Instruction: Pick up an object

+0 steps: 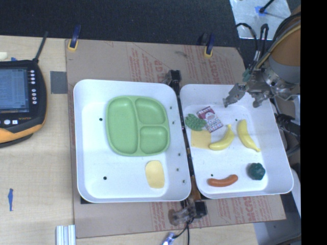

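Bench (30, 188) | 2 bins (87, 137) | 2 bananas (248, 135) | 1 sausage (223, 180)

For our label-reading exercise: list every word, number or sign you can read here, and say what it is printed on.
Nothing reads clearly.
Red print on the cardboard sheet: too faint and blurred.
Red-and-white packet in the right bin: print too small.
Handheld controller screen: blurred.

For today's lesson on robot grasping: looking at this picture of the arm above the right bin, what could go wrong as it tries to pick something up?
1. The two bananas lie close together, so closing on one may nudge the other.
2. The cheese slice lies flat beside the leaf and packet, leaving little to grip.
3. The gripper hangs near the right bin's far rim and may bump it going down.
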Tool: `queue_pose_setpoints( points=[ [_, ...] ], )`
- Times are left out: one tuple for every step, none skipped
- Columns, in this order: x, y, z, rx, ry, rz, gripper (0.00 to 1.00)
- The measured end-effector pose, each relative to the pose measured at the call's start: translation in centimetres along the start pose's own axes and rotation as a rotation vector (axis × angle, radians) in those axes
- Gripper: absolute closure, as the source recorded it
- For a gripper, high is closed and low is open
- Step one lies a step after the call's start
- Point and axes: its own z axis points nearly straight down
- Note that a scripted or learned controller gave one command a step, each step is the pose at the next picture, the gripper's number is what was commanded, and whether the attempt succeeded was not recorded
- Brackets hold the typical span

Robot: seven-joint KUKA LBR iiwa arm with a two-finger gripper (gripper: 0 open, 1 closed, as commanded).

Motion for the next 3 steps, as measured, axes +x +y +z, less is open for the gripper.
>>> queue_pose_setpoints(
  points=[
    [-6.0, -1.3, 6.2, 0.002, -0.002, 0.0, 0.0],
    [-5.2, -0.9, 13.4, 0.002, 0.0, -0.002, 0.0],
    [-7.4, -1.3, 13.3, -0.003, -0.002, 0.001, 0.0]
  ],
)
